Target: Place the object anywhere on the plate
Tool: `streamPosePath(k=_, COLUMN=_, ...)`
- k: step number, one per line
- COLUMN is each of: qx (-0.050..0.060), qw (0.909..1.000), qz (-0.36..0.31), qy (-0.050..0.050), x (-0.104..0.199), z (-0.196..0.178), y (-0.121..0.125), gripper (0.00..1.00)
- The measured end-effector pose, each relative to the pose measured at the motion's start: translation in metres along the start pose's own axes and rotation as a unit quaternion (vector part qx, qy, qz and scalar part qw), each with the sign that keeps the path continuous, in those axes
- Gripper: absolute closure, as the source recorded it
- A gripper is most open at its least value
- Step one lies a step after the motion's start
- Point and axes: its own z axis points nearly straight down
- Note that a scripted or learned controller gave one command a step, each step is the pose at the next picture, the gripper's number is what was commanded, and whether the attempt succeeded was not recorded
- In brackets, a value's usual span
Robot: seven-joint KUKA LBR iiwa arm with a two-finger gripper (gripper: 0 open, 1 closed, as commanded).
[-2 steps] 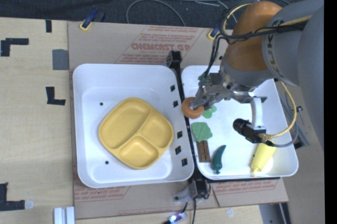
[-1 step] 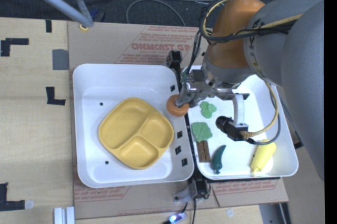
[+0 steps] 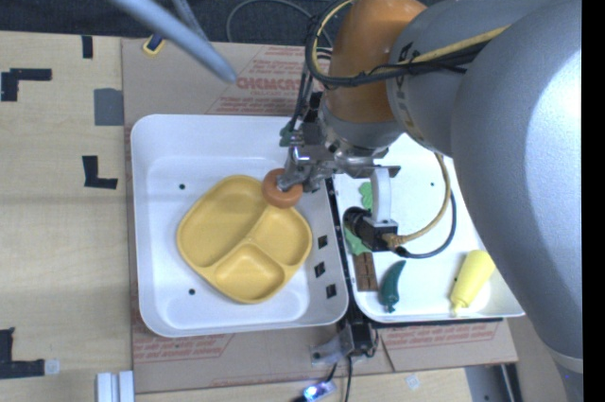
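Nearly done, I judge: the hand (image 3: 295, 166), its grip state impossible to tell, sits over the plate's (image 3: 244, 239) upper right rim, where the small brown object (image 3: 282, 189) lies just beneath it, release and retreat remaining

The plate (image 3: 244, 239) lies in the left bin (image 3: 156, 201), toward its right side. A doughnut (image 3: 281, 188) sits at the plate's upper right edge, under the gripper (image 3: 296, 166). In the right bin (image 3: 430, 192), a pepper (image 3: 391, 285) lies left of a bottle (image 3: 471, 280), near the front wall.
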Motion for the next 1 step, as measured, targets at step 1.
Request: streamPosePath(k=1, qx=0.0, qw=1.0, qz=0.002, qy=-0.001, x=-0.0034, z=-0.0006, y=-0.0001, gripper=0.0)
